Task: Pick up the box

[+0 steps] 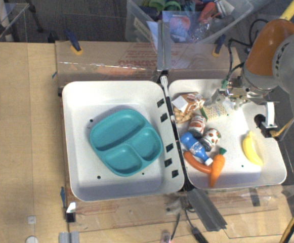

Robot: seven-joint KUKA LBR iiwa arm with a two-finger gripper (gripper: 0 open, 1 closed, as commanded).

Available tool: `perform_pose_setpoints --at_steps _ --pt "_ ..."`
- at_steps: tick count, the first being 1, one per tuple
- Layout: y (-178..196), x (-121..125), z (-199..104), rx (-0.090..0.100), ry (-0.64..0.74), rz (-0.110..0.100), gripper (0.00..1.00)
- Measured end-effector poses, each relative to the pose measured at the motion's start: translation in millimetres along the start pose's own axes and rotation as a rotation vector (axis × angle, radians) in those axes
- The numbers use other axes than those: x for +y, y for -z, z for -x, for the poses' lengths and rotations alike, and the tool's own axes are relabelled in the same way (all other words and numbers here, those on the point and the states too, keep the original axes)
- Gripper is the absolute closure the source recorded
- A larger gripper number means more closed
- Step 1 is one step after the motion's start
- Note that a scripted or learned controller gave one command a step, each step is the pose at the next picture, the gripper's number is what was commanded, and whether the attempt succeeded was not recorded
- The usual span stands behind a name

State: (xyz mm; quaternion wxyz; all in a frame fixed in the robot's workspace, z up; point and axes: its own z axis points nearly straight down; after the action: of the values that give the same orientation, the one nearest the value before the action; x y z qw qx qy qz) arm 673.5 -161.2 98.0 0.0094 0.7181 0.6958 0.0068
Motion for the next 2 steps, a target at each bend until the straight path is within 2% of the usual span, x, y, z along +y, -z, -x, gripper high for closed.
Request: perform_pose_setpoints --at_steps 1,2 --pt "0.0 -0.2 -0.6 -0.001 0.000 0.000 0.00" --pt "11.6 1.5 -1.6 0.000 0.001 0.005 1.00"
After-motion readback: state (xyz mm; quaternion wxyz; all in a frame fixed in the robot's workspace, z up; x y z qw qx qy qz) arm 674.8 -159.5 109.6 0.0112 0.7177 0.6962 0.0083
